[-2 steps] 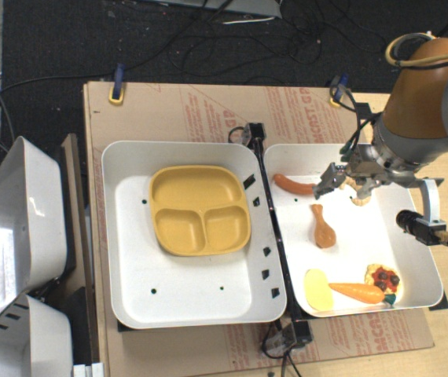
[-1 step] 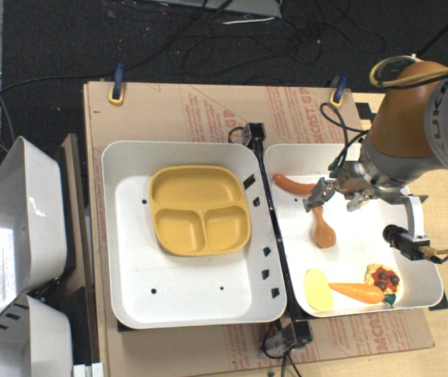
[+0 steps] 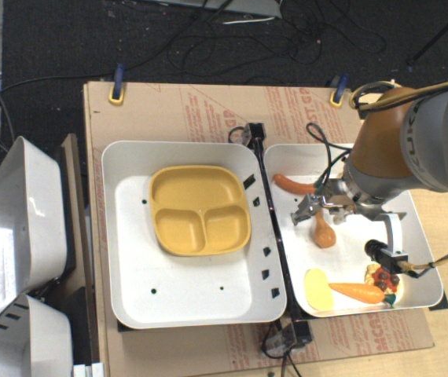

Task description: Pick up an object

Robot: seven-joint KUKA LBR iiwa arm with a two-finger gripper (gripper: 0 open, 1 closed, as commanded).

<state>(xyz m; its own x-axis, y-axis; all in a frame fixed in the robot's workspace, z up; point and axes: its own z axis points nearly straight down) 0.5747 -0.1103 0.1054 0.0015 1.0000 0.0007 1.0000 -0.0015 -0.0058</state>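
My gripper (image 3: 322, 206) hangs over the upper middle of the right bin (image 3: 422, 225), at the end of the grey arm with its orange band (image 3: 381, 136). Directly below it lies a brown drumstick (image 3: 324, 232), whose thin end reaches up under the gripper; whether they touch I cannot tell. An orange-red sausage (image 3: 290, 184) lies just to the gripper's upper left. Along the bin's front are a pale yellow piece (image 3: 317, 289), an orange carrot (image 3: 356, 292) and a small multicoloured toy (image 3: 383, 276).
The left bin (image 3: 122, 234) holds a yellow divided plate (image 3: 200, 209). A black-marked divider (image 3: 269, 218) runs between the two bins. A cable (image 3: 401, 264) loops over the right bin's front right. Two white containers (image 3: 16, 218) stand off the bench at the left.
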